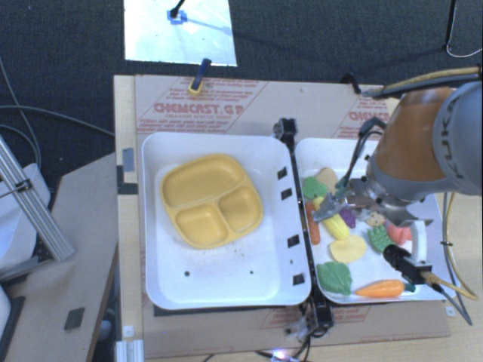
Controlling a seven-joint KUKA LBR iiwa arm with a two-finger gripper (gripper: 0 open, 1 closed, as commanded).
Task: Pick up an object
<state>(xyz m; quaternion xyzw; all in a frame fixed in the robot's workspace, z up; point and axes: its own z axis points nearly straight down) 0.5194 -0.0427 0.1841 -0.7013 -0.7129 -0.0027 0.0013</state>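
Note:
The right bin holds several toy foods. A green piece and a beige piece lie at its far left. A purple piece and a yellow corn-like piece sit mid-left. Toward the front are a pale yellow piece, a green leafy piece and an orange carrot. My gripper is low over the left part of this bin, right by the purple and yellow pieces. Nothing can be seen held in it.
The left bin carries a yellow three-compartment tray. A thin orange stick lies along the divider. A green piece and a red piece lie under the arm's wrist. Black clips line the divider between the bins.

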